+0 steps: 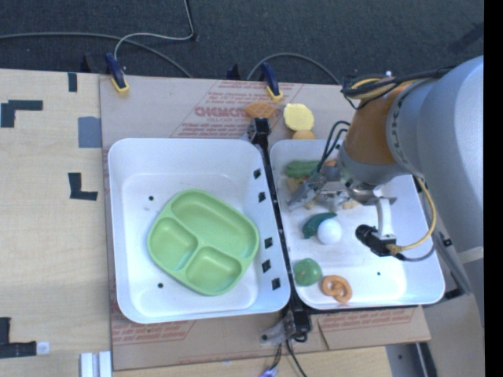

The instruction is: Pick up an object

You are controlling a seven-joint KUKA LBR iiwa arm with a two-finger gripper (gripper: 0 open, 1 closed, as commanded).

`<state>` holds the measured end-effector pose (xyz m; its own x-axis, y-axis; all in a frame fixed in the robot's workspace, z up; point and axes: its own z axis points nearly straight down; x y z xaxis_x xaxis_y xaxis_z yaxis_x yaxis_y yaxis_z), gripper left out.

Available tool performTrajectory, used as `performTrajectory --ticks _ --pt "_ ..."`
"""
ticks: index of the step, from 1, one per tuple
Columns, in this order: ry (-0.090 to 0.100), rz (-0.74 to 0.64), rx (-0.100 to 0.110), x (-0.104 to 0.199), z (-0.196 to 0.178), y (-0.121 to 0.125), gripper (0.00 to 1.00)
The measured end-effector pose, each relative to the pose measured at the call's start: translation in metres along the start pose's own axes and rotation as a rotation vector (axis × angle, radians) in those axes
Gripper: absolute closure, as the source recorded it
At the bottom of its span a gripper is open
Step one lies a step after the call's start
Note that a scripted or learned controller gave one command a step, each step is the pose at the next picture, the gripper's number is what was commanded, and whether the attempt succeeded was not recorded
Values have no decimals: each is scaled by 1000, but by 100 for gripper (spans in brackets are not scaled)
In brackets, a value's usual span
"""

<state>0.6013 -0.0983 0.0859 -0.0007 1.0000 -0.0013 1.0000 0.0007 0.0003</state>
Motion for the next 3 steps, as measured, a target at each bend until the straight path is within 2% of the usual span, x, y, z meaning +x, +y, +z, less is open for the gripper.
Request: performTrajectory --ticks 1,2,3 --pt "0 1 -5 -4 -1 -37 0" --pt "-2 0 -6 -4 -10 -37 100" --pt "-2 1 -6 -4 -10 -37 0"
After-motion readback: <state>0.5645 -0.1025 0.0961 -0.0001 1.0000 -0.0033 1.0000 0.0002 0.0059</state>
